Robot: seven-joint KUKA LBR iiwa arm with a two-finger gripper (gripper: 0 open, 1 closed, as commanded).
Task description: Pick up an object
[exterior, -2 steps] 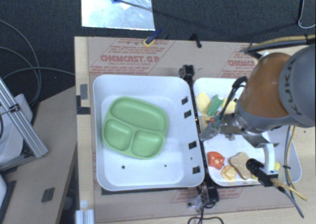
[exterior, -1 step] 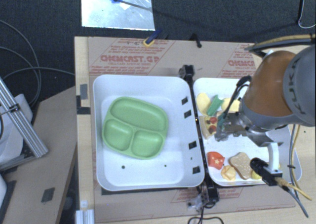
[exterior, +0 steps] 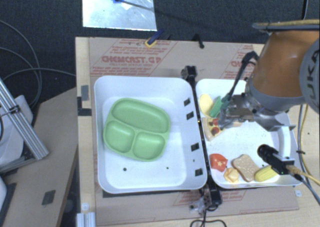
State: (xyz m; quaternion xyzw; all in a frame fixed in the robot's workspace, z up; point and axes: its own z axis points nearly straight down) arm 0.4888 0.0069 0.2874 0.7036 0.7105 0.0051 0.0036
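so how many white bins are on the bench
2. The left bin holds a green divided plate; the right bin holds toy food, with the gripper over it.

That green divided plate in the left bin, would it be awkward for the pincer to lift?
Probably. The green plate lies flat on the left bin, so its low rim gives little to pinch. It looks like moulded plastic, likely stiff and light. Gripped at one edge, its broad shape might tilt or slip.
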